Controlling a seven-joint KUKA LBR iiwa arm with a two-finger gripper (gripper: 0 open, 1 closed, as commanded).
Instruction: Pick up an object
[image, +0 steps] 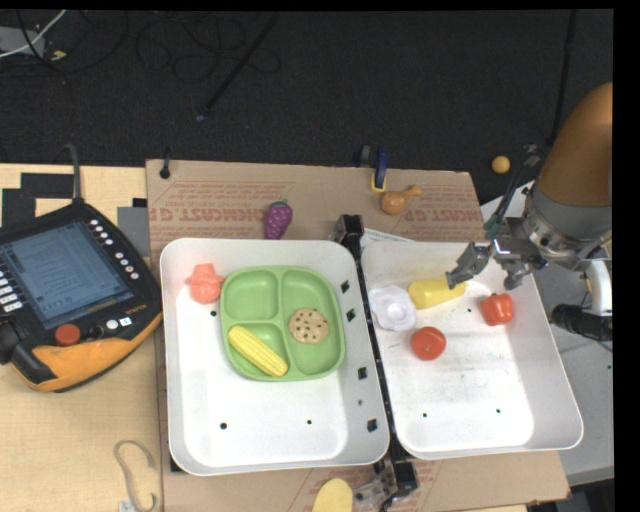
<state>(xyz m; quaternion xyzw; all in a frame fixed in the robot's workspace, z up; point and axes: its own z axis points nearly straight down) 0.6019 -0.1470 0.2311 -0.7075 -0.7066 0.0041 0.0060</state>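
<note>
While pincer was poised low over right bin, fingers seen spread apart, nothing held. Yellow piece lay just left of it, red pepper just below. Approach step judged underway; descent onto one piece, then closing, called for next.

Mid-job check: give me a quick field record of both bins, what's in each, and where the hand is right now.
left bin: green divided plate holding corn and cookie; pink toy beside plate
right bin: yellow piece, white piece, tomato, red pepper
hand: over right bin's far side, between yellow piece and red pepper
grip: cannot tell
outside bins: purple grapes, orange toy on cardboard
</note>
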